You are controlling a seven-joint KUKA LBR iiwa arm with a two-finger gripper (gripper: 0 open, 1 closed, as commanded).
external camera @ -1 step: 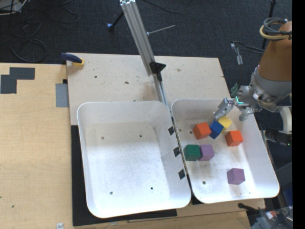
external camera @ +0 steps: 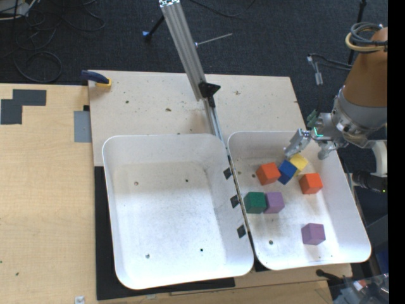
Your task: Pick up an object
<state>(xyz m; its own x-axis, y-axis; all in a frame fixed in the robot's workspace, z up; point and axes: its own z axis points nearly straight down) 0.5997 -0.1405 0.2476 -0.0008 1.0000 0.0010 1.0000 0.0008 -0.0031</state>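
**White bins with seven cubes, gripper poised at the far rim**

Grey arm with orange band reaching in from the right; gripper (external camera: 311,147) hanging over the far end of the right bin (external camera: 355,230), jaws spread and pinching nothing. Left fingertip just above the yellow cube (external camera: 299,163); whether touching it, cannot tell.

Lying in the right bin, none lifted:
- yellow cube, farthest back, pressed against the blue cube (external camera: 287,171);
- orange cube (external camera: 267,173) touching the blue one on its left side;
- second orange cube (external camera: 310,183) just right of that cluster, slightly apart;
- green cube (external camera: 255,202) and pale purple cube (external camera: 274,202) side by side and touching, near the bin's left wall;
- darker purple cube (external camera: 313,233) alone toward the near right corner, well apart from the rest.

Left bin (external camera: 126,170) speckled with small dark marks. Black clips (external camera: 228,173) set along the seam between the two bins. Slanted aluminium bar (external camera: 183,37) rising from a black bracket behind the seam. Blue-and-yellow clamp (external camera: 96,78) at the far left corner of the pale bench board (external camera: 158,100).
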